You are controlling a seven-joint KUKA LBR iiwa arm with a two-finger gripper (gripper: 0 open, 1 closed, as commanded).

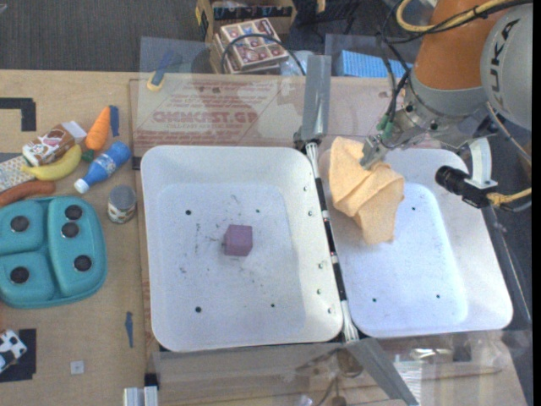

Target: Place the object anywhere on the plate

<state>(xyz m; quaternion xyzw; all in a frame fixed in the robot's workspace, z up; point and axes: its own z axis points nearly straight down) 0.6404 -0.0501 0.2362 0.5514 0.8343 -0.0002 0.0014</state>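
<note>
We see the gripper (372, 155) at the far left corner of the right bin (456, 311), its fingers pinched on the top of a pale orange cloth (368, 194). The cloth hangs in folds below the fingers and drapes toward the bin's left edge, so we judge it lifted by one point, its lower end perhaps touching the floor. The arm (461, 41) reaches in from the far right, wrist angled down and leftward. A small purple cube (237, 239) sits near the middle of the left bin (169, 311). We can make out no plate for certain.
</note>
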